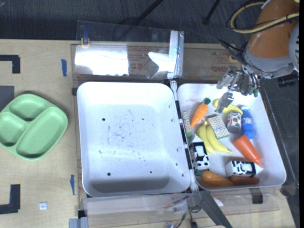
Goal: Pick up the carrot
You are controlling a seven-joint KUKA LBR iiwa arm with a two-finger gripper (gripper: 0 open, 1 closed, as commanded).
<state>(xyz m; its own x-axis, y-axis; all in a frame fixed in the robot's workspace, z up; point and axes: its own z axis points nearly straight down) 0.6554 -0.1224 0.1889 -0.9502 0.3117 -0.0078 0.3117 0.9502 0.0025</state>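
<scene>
A carrot (198, 114) with a green top lies in the right bin (275, 141), at its far left beside the divider. A second orange carrot (247, 148) lies nearer the bin's right side, pointing to the front right. My gripper (231, 93) hangs over the far part of the right bin, above a yellow item and up and right of the green-topped carrot. It looks open and holds nothing. The arm's orange band (270, 27) is at the top right.
The right bin also holds bananas (212, 137), a patterned box (218, 126), a can (233, 122), a blue bottle (246, 123), two black-and-white items (200, 156), and a long orange-brown item (214, 178). The left bin (128, 132) adjoins it. A green divided plate (31, 126) sits far left.
</scene>
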